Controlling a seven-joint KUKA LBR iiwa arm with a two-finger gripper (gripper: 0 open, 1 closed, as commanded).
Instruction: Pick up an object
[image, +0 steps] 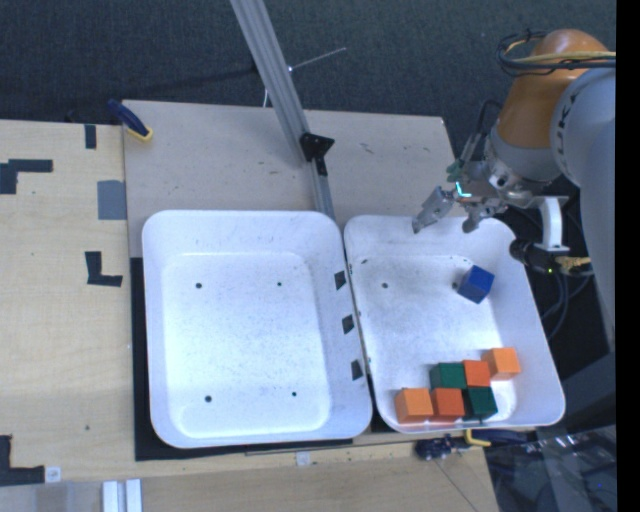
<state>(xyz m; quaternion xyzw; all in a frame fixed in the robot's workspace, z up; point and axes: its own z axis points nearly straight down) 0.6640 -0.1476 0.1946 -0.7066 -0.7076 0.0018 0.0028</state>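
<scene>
Our gripper (448, 213) hangs open and empty over the right bin (530, 330) rim — descending here we'd miss the blue block (476, 283), or strike the rim.

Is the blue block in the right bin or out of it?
In: the blue block lies on the right bin's floor, apart from the other blocks.

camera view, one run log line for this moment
tool open, holding nothing, over right bin's far rim | blue cube alone | orange and green blocks near corner

there were two white bins (160, 240), one blue block (476, 283), four orange blocks (413, 403) and two green blocks (448, 375).
</scene>
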